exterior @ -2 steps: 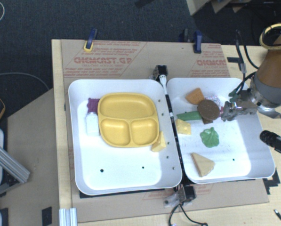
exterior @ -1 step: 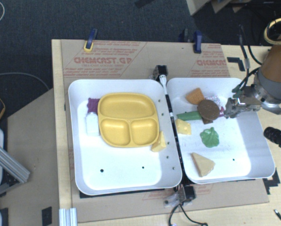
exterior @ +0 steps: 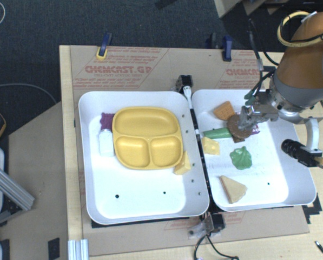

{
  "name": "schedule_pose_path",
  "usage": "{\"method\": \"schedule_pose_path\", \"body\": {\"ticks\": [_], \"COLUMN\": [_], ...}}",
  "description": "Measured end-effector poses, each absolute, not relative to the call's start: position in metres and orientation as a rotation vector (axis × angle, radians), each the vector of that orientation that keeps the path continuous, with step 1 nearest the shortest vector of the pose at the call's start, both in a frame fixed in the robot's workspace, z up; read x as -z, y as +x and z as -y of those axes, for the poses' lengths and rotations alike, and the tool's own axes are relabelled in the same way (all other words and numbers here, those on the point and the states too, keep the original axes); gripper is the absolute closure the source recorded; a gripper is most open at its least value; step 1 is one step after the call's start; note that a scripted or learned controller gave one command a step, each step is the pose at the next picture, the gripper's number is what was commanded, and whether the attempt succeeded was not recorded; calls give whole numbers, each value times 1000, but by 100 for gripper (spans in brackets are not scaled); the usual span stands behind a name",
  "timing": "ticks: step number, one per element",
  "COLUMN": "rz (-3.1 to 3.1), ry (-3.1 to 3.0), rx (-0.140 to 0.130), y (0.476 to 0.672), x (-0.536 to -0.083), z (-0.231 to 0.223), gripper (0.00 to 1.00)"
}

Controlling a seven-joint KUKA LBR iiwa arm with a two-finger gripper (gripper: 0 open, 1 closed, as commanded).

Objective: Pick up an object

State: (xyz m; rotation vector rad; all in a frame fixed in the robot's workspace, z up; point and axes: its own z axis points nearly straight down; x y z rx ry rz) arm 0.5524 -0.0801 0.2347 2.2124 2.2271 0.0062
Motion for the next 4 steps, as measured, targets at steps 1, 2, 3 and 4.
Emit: {"method": "schedule_pose_path", "body": {"ticks": [1, 2, 3, 4], "rz": [-2223, -2220, -2221, -2224], "ry": [2216, 2218, 2224, 2224], "rx": [-3, -3, 2, 3], "y": [564, 563, 558, 562], "x": [-233, -234, -232, -214], "z": [56, 59, 69, 63], "gripper": [100, 100, 100, 100]}}
